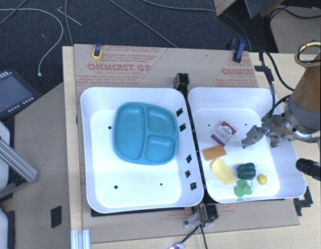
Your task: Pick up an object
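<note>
White bins side by side on the bench, left bin (93,154) holding just a blue tray (145,133) sat toward its far side. Right bin (201,100) got all the loose stuff: red packet (223,133) near the middle, orange block (214,152) just nearer and left of it, yellow piece (222,171) touching or almost touching the block's near edge, then dark green piece (246,170), small yellow ball (262,179) and light green bit (242,190) bunched by the near right corner.

Gripper (261,135) hanging over the right half of that bin, reaching in from the right edge. Looks spread open, one finger poking left toward the packet, nothing between the fingers. Hard to be sure of height above the floor from this angle.

Likely target, just guessing: the packet or the dark green piece, both near the fingers but neither lined up under them.

Could go wrong easily. Packet looks flat and thin, so fingers might close over it and scrape plastic instead. Near cluster is packed tight, so coming down there could shove the ball or nudge neighbours rather than grab one. Dark green piece looks rounded and glossy, might squirt out sideways. Also close to the right wall, risk of clipping it.
</note>
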Tool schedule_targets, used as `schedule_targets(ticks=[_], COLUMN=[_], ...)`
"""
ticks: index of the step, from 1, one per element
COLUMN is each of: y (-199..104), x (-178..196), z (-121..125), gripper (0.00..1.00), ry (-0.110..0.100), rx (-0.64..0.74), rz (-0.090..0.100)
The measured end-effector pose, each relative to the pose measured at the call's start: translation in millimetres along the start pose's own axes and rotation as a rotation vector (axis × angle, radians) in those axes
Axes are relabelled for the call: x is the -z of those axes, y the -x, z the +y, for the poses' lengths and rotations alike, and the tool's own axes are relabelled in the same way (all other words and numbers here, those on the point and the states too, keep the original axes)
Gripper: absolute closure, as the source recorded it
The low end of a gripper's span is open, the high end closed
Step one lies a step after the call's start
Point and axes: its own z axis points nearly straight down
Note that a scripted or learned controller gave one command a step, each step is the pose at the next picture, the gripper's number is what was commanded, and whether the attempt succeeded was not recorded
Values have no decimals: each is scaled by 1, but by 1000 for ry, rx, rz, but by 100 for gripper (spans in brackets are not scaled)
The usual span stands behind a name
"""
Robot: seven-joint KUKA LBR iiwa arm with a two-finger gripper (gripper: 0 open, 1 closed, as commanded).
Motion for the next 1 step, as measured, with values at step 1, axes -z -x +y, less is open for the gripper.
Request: schedule_targets(ticks=[1], y=[0], x=[6], z=[3], gripper=[0], ry=[12], rx=[3], rz=[-2])
